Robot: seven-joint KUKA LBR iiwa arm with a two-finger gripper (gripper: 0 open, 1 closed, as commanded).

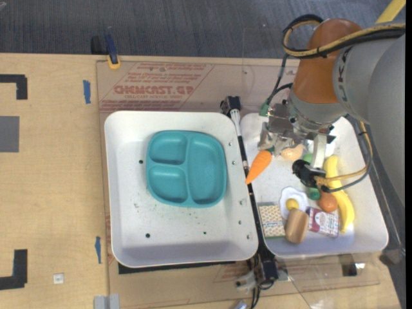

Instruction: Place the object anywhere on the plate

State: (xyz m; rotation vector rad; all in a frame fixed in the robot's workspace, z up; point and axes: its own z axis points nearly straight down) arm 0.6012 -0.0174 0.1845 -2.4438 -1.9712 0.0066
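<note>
While carrot (pixel 259 165) overhangs bin rim (pixel 246 172), plate (pixel 187 168) sits apart.

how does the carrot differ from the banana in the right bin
The carrot is orange with a tapered point; the banana is yellow and curved. The carrot lies tilted at the right bin's left edge, its tip over the divide between bins; the banana lies along the right side, well inside. The carrot lies apart from other items; the banana is crowded against other toy food. Both are elongated toy foods, and neither is on the plate.
</note>
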